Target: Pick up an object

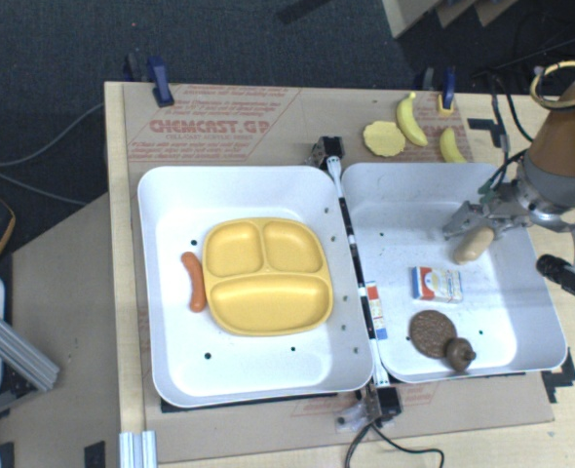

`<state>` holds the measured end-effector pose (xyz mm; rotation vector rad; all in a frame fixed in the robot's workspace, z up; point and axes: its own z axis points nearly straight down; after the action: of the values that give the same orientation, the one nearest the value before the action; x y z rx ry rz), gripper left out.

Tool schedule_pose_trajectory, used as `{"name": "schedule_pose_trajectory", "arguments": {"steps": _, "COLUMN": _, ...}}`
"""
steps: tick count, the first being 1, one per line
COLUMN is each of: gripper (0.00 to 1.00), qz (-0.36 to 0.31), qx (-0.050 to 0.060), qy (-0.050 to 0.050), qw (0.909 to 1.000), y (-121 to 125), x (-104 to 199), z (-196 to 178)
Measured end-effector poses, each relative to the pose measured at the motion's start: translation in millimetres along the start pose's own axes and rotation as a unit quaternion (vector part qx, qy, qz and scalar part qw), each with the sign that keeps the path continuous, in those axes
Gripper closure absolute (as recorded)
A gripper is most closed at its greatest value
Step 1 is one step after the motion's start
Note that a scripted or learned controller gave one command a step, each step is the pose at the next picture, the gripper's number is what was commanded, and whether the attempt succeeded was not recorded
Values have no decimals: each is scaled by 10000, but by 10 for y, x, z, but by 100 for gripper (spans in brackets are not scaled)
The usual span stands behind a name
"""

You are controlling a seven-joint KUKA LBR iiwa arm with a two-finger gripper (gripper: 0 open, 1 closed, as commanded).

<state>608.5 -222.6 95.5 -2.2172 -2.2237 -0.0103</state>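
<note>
The arm comes in from the right and its gripper [478, 230] hangs low over the right bin [395, 198]. A pale, bread-colored lump [470, 247] sits right at the gripper's tip, in the far right part of that bin. It looks like the lump is between the fingers, so I think the jaws are pinching it, but they are small and a bit hard to see.

To do this step well, the gripper should keep a firm squeeze and go straight up, slow and steady. If it tilts or jerks, the rounded lump could slip out. It should lift high enough to clear the bin wall.

Now let's count. There are two white bins, side by side. The left bin [171, 203] holds one yellow plate [266, 276] with three sections, and one orange sausage [195, 281] lying just beside the plate on its left. The right bin holds one small packet [436, 285] near the middle, one brown cookie [431, 331] at the near side, and one small dark lump [460, 355] touching the cookie. Beyond the bins, on the board [210, 125], there are two bananas [411, 120] and one yellow round piece [384, 138].
</note>
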Motion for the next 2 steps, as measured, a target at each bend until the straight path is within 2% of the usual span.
{"name": "schedule_pose_trajectory", "arguments": {"steps": 1, "gripper": 100, "qz": 0, "qx": -5, "qy": -34, "qw": 10000, "y": -21, "x": -4, "z": -105}}
{"name": "schedule_pose_trajectory", "arguments": {"steps": 2, "gripper": 100, "qz": -10, "qx": -27, "qy": -49, "qw": 10000, "y": 158, "x": 677, "z": 70}}
